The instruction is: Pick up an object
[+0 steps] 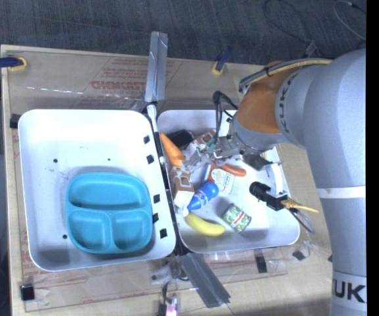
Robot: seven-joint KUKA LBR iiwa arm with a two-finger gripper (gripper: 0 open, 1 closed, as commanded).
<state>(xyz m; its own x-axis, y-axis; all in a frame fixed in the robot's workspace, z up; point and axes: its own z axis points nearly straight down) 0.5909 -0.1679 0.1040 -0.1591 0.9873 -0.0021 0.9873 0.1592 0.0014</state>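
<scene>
At the far left the left bin (44, 130) carries nothing but a blue tray (110, 212) with three compartments, well apart from the robot, so we judge the pick has to come from the right bin (268, 232), where all the small things lie. Going rightward across that bin, the carrot (171, 149) comes first. It lies against the wall shared with the left bin, and its long axis runs from upper left to lower right. Below it are a blue-capped bottle (201, 196), tilted with its cap up and to the right, and a banana (204, 225) lying nearly level near the front wall. The gripper (214, 149) hangs low over the clutter of packets in the upper middle of the bin, and we cannot tell whether it is open or closed, because the wrist hides it. From there the carrot lies just to the left, which makes it the nearest clean target in our judgement. A red sausage-shaped piece (229, 170) sits just below and to the right, and a green can (236, 218) lies further down. The arm (321, 110) reaches in from the right, so any shift toward the carrot runs leftward, and the grip should close across its slanted axis.
</scene>
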